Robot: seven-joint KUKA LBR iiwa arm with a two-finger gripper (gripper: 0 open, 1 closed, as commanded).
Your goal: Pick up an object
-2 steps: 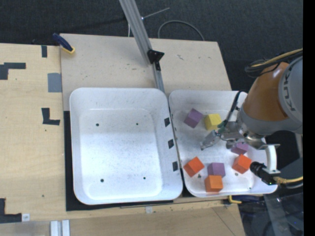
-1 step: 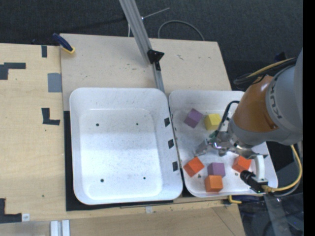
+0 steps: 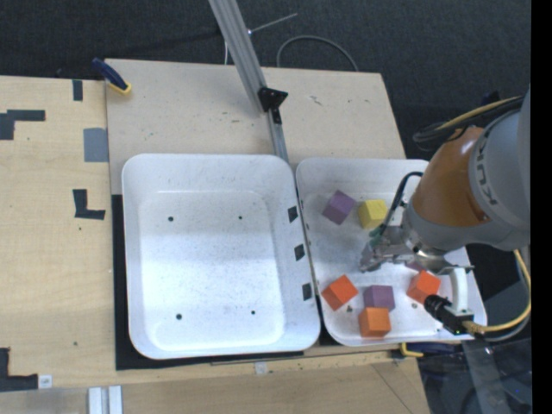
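Note:
Several small blocks lie in the right bin (image 3: 319, 179). A purple block (image 3: 339, 206) and a yellow block (image 3: 373, 213) sit toward the back. Nearer the front are an orange block (image 3: 340, 291), a second purple block (image 3: 379, 297), an orange block (image 3: 374, 321) below it, and another orange block (image 3: 423, 286) at the right. My gripper (image 3: 376, 254) hangs low in the middle of this bin, just below the yellow block and above the front purple block. The wrist hides its tip.
The left bin (image 3: 138, 231) stands beside the right one, with a raised rim between them. A slanted metal pole (image 3: 250, 59) crosses the bench behind the bins. Cables run along the right bin's right side.

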